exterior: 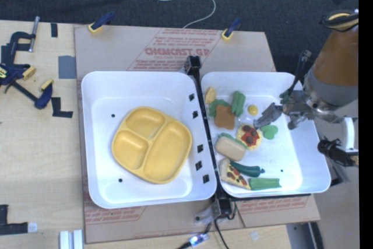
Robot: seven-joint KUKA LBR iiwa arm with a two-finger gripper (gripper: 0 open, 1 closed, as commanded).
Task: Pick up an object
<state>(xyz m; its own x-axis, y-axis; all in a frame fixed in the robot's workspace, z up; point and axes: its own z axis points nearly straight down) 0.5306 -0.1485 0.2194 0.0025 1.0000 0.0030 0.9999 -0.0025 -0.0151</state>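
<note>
The right bin (312, 175) holds several toy foods: a green pickle (238, 102), a brown block (225, 118), a small yellow ball (252, 109), a round red-topped piece (249, 137), a beige bun (231, 147), a small green leaf (270, 132), a pizza slice (232, 175), a dark green pod (250, 169) and a light green bean (265, 183). My gripper (278, 119) hangs over the bin's middle right, just above the leaf and right of the red-topped piece. Its fingers stand open with nothing between them.
The left bin (99, 125) carries a yellow divided plate (152, 144). A black divider strip (201, 125) runs between the bins. Clamps (20, 76) lie on the bench at far left. The right bin's floor (294, 154) shows bare white under the arm.
</note>
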